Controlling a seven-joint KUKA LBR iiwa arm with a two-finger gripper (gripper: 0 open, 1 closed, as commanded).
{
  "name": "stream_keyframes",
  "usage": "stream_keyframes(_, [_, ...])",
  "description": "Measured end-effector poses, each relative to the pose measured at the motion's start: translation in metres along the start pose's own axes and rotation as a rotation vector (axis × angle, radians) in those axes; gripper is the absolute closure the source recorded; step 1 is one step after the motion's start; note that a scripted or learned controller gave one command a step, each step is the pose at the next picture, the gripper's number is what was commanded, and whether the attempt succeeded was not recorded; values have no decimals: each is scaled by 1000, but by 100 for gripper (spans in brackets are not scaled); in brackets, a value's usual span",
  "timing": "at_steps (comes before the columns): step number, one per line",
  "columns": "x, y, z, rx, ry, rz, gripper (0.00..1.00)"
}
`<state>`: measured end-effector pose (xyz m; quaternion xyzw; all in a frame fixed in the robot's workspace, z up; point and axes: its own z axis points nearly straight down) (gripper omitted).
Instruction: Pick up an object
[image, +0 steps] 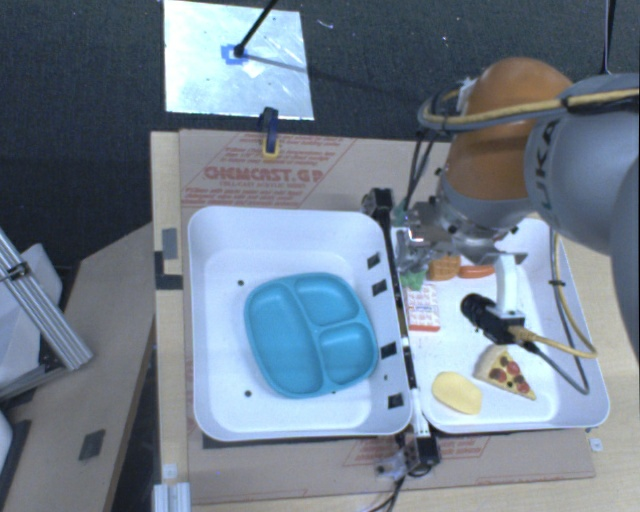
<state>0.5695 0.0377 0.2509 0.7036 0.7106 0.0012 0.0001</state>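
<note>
Over the right bin (590, 395), up at its far left corner, the gripper (418, 252) sits low by the divider wall, with the bulk of the wrist hanging above it. From this angle I can't tell whether it is open or closed, and I see nothing I could call held.

Closest candidate is the orange piece (447, 268), lying just beside the gripper on its right. A red-and-white packet (423, 308) lies flat just below, along the divider. Nearer the front of the bin, well apart from the gripper, are a toy pizza slice (506, 372) and a yellow piece (457, 392) side by side. The left bin (215, 330) carries a blue divided plate (310, 333).

My read: this is the reach-and-grasp step, with nothing lifted yet. The next move calls for centring over the orange piece rather than beside it, closing squarely across its narrow side, then lifting straight up. The divider wall is tight on the left, so I'd watch for a snag there, and for the packet getting nudged along.
</note>
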Motion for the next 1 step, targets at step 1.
stream_keyframes(1, [41, 4, 18, 2, 0, 1, 100])
